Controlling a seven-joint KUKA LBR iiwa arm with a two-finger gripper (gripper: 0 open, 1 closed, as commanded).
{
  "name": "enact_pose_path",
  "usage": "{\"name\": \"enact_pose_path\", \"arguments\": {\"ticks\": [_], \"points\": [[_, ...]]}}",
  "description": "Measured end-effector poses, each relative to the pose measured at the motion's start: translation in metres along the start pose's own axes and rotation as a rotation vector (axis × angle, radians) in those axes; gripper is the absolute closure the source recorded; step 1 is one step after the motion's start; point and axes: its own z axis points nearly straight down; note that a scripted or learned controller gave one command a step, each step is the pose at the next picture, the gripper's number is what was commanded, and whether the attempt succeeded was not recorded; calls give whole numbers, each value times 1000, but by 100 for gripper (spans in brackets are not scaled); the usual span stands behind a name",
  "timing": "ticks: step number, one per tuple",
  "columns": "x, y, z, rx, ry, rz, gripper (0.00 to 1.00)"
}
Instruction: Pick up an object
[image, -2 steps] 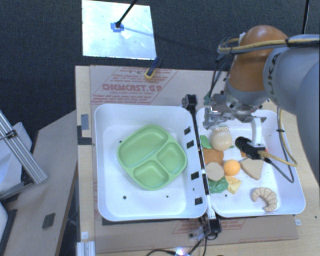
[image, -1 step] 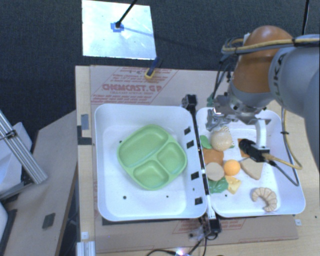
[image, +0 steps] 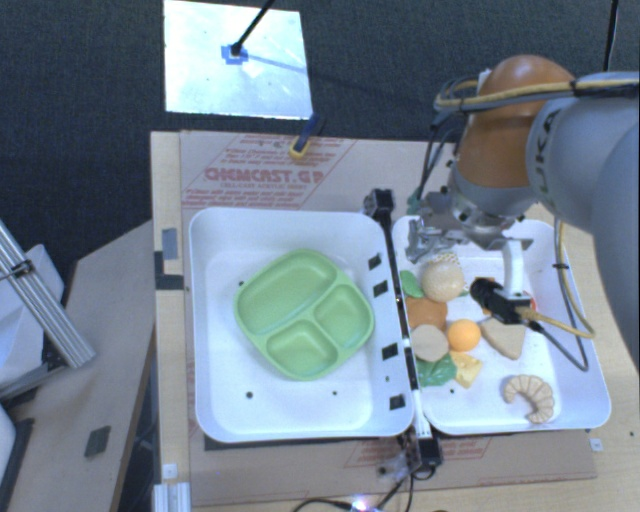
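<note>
My gripper hangs low over the far left part of the right bin, just above and behind a cream round bun-like piece. Nothing shows between the gripper's tips. Below the bun lie an orange-brown piece, a small orange ball, a pale cut round piece, a tan bread wedge, a yellow cheese chunk, green leafy pieces and a curled beige croissant.
The left bin holds a green divided plate. A black-clipped ridge separates the two bins. The arm's grey and orange body looms over the right bin's far side.
</note>
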Motion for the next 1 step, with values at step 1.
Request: {"name": "enact_pose_path", "arguments": {"ticks": [1], "points": [[4, -6, -10, -1, 1, -1, 100]]}}
